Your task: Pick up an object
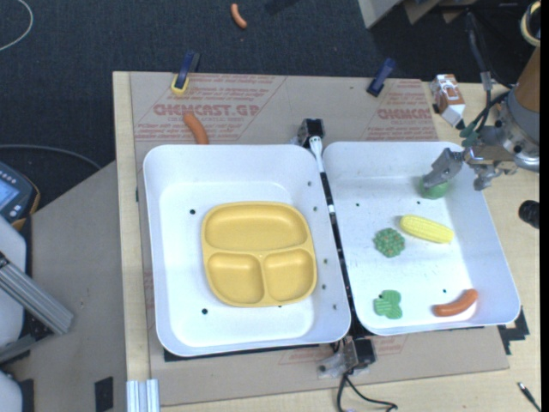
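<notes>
Reaching from the right, the pincer (448,172) hangs over a green object (434,188) at the right bin's (493,230) far side; its opening cannot be told. A centred, straight descent looks best.

The right bin (480,230) holds five small toy foods. A pale green piece (435,188) lies near the bin's far edge, partly hidden under the claw (446,168), so its shape cannot be told. A yellow corn cob (426,228) lies on its side near the bin's middle, slanting slightly. Just beside it, toward the bin's left edge, sits a round dark green broccoli head (389,243). A brighter green leafy piece (388,304) rests near the front edge. An orange sausage (455,303), gently curved, lies by the front right corner.
</notes>
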`<state>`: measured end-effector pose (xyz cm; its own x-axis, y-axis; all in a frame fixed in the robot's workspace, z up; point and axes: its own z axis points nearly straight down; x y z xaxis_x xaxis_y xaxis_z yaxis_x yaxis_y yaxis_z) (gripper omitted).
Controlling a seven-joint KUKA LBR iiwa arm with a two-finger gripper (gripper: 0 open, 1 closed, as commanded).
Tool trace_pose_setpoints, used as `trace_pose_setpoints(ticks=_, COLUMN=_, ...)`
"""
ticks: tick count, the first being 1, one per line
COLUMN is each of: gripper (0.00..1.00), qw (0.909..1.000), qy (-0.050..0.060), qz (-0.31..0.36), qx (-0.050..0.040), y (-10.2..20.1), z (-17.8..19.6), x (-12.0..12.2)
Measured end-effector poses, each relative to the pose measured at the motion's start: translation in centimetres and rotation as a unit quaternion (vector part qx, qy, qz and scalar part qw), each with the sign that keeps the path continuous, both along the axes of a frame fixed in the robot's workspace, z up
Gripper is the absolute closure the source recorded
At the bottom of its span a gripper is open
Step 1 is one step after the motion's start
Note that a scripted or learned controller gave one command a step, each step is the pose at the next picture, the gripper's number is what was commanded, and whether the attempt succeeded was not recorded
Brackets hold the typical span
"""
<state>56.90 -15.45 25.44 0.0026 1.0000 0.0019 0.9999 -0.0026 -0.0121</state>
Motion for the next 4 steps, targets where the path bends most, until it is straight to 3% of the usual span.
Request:
trace_pose_setpoints(ticks=1, gripper=0.00, qw=1.0000, qy=-0.007, qz=0.001, qx=-0.0012, y=0.0, z=0.7, x=0.2)
trace_pose_setpoints(ticks=3, gripper=0.00, qw=1.0000, qy=-0.002, qz=0.001, qx=0.0005, y=1.1, z=-11.7, x=0.0)
trace_pose_setpoints(ticks=4, gripper=0.00, qw=0.9999, qy=-0.012, qz=0.001, qx=-0.0051, y=0.8, z=-16.2, x=0.3)
